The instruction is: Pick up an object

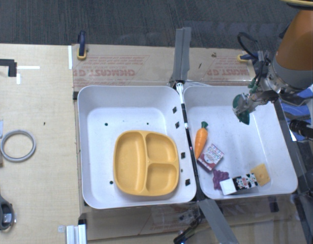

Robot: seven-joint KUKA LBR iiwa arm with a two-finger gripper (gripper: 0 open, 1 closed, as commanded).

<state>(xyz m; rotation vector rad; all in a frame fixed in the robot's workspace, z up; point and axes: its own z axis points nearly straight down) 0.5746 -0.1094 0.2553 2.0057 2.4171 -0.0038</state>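
Hovering over the right bin's upper right, the claw is seen in the approach step, its state not discernible, and must be lowered onto the carrot lying by the divider.

Bins: smooth white plastic, slight sheen.
Divided plate: matt yellow plastic.
Carrot: smooth orange plastic, by its look.
Bench: pale wood, matt.
Tape ring: grey, dull.
My arm: glossy orange band.
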